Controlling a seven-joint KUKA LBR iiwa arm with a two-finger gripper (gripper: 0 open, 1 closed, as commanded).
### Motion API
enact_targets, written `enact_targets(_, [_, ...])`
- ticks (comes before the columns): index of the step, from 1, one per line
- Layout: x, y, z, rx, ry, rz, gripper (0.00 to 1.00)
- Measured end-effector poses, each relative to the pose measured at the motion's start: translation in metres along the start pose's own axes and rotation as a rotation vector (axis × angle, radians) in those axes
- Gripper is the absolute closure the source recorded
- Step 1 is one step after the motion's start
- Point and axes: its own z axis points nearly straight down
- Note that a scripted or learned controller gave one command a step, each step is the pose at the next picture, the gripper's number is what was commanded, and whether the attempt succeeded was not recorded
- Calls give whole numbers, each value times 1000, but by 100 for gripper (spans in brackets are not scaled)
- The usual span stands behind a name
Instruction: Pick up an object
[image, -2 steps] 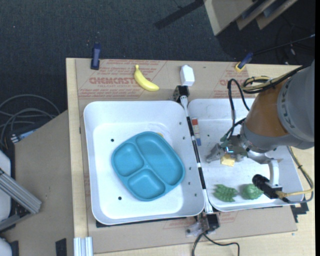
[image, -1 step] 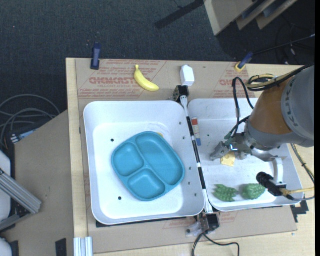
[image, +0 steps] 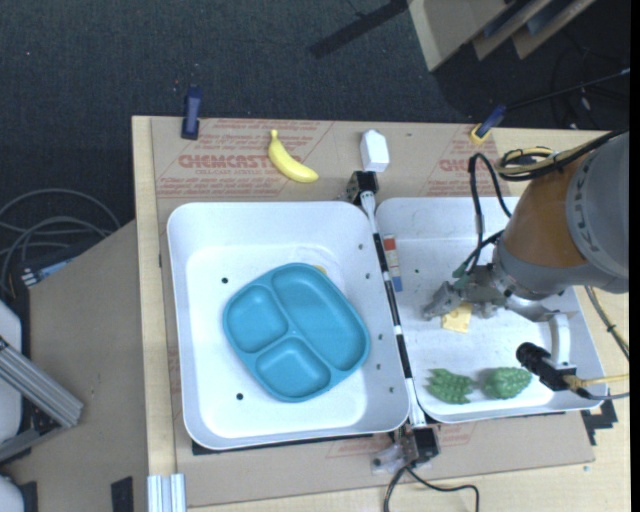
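Note:
In the right bin, my gripper is low over the floor near the left wall. A small yellow piece lies just below and beside its tip; I cannot tell whether they touch. Two green leafy toys lie at the front of the same bin. The grey arm with its orange band reaches in from the right. A blue divided plate sits in the left bin.
A yellow banana and a small white block lie on the bench behind the bins. Pens or markers run along the divide between the bins. Black cables hang by the arm.

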Motion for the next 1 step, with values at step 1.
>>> enact_targets(1, [0,0,-10,-2,-1,0,100])
